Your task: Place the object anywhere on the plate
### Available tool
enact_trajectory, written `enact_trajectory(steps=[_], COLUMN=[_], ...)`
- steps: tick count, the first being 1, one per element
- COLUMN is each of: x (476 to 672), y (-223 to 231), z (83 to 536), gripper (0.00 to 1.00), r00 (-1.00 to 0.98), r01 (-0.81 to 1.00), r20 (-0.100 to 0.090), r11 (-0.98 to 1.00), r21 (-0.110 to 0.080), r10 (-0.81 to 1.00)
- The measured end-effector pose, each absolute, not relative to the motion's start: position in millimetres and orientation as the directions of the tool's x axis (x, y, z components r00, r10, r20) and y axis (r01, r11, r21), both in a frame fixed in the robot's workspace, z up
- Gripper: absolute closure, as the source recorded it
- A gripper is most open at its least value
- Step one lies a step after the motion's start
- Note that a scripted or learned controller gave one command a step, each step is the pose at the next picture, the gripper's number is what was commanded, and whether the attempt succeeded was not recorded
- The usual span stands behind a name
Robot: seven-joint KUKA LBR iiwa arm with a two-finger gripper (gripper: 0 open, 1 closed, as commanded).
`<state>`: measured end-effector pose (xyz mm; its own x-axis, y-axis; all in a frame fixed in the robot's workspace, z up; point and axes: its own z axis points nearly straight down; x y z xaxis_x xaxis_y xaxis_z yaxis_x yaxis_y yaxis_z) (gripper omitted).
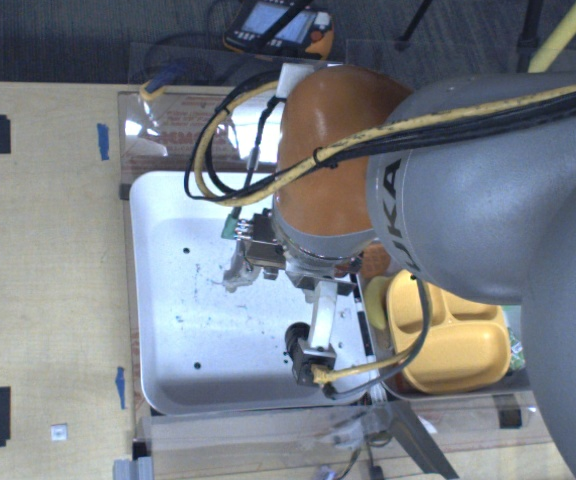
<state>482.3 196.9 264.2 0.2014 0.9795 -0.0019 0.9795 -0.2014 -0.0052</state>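
Plate, yellow, sits right of my claw, which hovers above the white bin; whether it's clamped I cannot tell—a release here might miss.

We've got plenty of open floor in the white bin, mostly its left half and near-left corner. The right side is crowded: the arm hangs over it with its orange band, and a yellow cable loops above the far edge. The yellow object sits past the bin's right edge.
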Motion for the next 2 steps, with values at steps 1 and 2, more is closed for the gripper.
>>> enact_trajectory(steps=[1, 2], x=[481.3, 482.2], y=[226.0, 226.0], z=[89.1, 99.2], gripper=[0.00, 1.00], r00=[0.064, 0.067], r01=[0.998, 0.998], r20=[0.006, 0.007], r11=[-0.064, -0.067], r21=[0.006, 0.008], r10=[0.998, 0.998])
